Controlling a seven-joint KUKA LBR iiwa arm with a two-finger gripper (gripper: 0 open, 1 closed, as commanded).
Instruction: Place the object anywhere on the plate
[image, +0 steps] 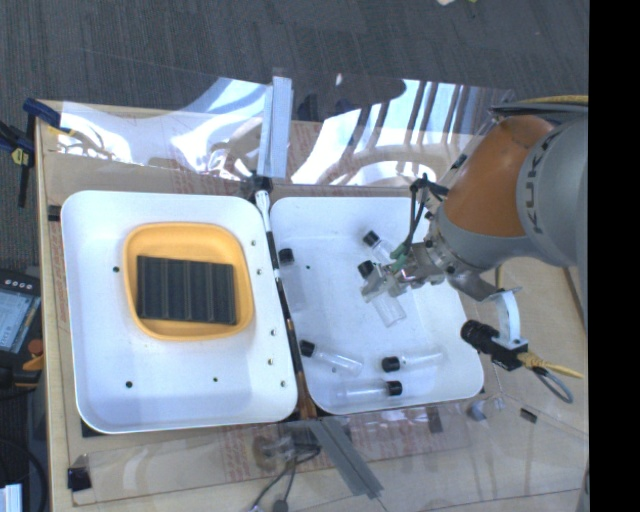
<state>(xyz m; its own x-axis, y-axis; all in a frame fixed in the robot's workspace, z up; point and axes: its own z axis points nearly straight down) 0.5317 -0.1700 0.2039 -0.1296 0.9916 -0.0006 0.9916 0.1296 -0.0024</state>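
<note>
The arm (520, 195) reaches in from the right over the right bin (330, 225); its gripper (392, 272) hangs low above the middle of that bin, toward its right side; the fingers are small and blurred against the white floor, so whether they are spread or closed cannot be told, and nothing can be made out clearly between them. Just under and beside the gripper lies a clear vial (385, 295) with a dark cap; it sits so close that contact cannot be judged. Another small capped vial (371, 239) lies just above the gripper, nearer the bin's far edge; a dark cap (285, 256) rests by the bin's left wall. Along the near edge of the right bin lie more clear vials; one (325, 355) toward the near left corner, one (410, 362) toward the near right, and one (368, 391) close against the near wall.

The left bin (90, 300) carries the yellow plate (185, 245); the plate sits in the middle of that bin, toward its far edge, with a dark ribbed insert (187, 288) lying in it.
</note>
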